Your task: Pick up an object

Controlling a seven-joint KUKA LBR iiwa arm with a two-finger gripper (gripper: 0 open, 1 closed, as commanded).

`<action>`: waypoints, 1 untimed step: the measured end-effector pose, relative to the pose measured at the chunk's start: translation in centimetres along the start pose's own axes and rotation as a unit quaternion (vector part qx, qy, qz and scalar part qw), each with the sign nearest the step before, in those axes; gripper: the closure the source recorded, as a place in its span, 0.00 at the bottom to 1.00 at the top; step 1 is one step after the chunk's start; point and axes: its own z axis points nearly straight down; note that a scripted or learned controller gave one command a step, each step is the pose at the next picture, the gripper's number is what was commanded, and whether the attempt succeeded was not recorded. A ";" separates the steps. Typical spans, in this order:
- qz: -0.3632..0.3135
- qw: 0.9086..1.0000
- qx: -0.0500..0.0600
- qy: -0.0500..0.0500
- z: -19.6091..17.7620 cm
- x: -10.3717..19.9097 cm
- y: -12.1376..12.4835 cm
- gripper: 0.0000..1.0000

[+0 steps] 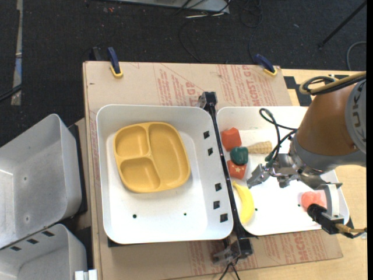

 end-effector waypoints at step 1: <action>0.000 1.000 0.000 0.000 6.1 0.1 0.8 0.00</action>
